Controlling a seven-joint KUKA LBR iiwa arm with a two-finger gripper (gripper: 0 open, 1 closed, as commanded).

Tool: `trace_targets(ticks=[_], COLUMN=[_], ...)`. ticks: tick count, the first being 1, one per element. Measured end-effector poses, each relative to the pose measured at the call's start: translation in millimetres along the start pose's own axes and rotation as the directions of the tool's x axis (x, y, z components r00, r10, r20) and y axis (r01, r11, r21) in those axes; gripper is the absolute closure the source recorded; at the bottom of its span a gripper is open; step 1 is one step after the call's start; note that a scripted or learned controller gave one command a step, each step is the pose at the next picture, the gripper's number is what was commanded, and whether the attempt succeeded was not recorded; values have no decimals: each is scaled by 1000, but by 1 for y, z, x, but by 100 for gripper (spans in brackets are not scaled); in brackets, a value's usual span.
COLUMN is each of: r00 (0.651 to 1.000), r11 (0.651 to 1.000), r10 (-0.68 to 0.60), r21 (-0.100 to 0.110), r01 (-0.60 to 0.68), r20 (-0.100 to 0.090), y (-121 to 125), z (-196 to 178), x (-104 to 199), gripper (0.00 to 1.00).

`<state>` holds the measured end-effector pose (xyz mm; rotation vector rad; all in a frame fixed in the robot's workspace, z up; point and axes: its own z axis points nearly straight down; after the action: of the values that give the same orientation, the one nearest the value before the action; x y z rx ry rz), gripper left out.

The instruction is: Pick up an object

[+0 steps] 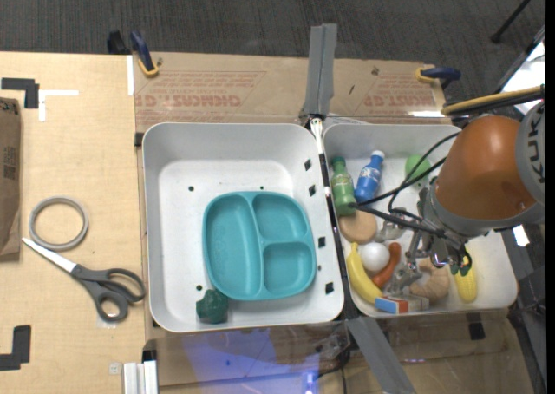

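Over the right bin (494,297), the claw (431,264) hangs low among the clutter, close above a pale tan lump (431,284) near that bin's front wall. Whether the claw is open or closed I cannot tell (cables and linkage crowd the view). To do this step well, it should probably descend straight, centred on the lump, avoiding the yellow banana (362,276) toward the bin's left wall and the white ball (374,255) beside it. The lump looks rounded, matte and small, lying flat, touching a blue and orange item (395,305) at the bin's front.
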<state>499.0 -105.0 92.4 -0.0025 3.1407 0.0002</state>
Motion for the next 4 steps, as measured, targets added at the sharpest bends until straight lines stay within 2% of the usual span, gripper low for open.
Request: trace_targets(ticks=[1, 2, 3, 4], r00=[997, 995, 1000, 1000], r11=[997, 995, 1000, 1000], r10=[-83, -102, -20, 16], r21=[1, 1, -1, 0], r01=[83, 102, 20, -16], r20=[2, 1, -1, 3], y=[0, 11, 10, -25], z=[0, 0, 1, 0], x=[-7, -9, 3, -72], gripper=[0, 0, 0, 0])
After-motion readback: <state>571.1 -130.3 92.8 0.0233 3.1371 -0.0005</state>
